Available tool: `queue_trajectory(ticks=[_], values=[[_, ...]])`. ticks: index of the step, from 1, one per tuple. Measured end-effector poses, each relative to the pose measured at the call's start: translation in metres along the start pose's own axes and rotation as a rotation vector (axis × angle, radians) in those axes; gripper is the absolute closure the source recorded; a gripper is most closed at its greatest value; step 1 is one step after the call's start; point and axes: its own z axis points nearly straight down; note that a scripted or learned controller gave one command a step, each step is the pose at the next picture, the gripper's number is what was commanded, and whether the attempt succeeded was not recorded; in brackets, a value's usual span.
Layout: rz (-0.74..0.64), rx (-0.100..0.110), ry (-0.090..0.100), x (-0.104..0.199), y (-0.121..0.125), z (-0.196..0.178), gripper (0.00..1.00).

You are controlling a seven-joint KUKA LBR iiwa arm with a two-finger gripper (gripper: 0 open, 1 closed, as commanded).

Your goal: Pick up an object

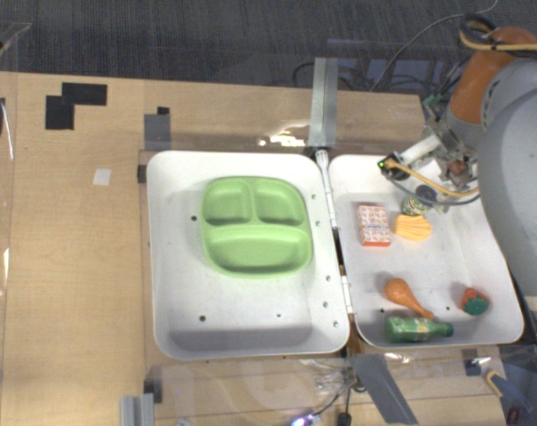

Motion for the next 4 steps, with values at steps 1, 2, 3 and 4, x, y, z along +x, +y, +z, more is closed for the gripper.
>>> queue_trajectory(ticks=[1,2,3,4], values=[[-0.011,-0.004,0.008,0.004,-0.001,-0.013,1.00],[0.203,0.018,-0.016,-0.013,-0.004,0.041,1.00],[0.206,0.020,-0.017,0.023,-0.074,-0.059,1.00],[0.209,0.020,-0.019,0.037,-0.103,-0.110,1.00]])
